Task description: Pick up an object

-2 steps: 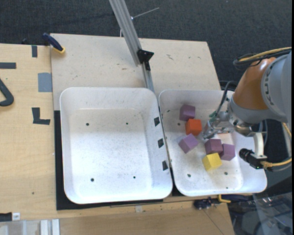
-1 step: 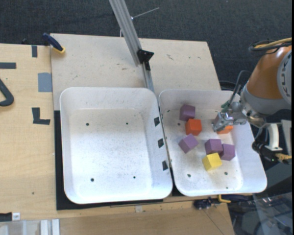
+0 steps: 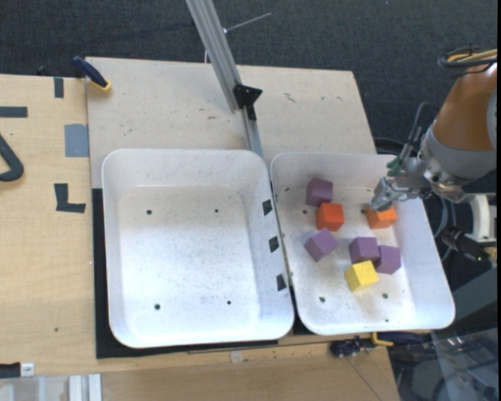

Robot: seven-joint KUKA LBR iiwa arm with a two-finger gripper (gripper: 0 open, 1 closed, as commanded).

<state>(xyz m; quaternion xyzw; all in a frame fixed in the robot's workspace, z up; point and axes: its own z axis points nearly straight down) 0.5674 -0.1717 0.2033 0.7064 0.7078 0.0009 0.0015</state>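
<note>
Orange block (image 3: 382,217) is sitting right under our gripper (image 3: 382,200). We are unable to tell its grip. Purple block (image 3: 319,191) is lying further left.

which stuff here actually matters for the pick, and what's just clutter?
Job-relevant:
- end effector, down at an orange block in the right bin
- other candidates there: orange block, yellow block, four purple blocks, e.g.

Just lying about:
- left bin
- blue-and-yellow clamp
- metal rail
- black bracket on the bench
</note>
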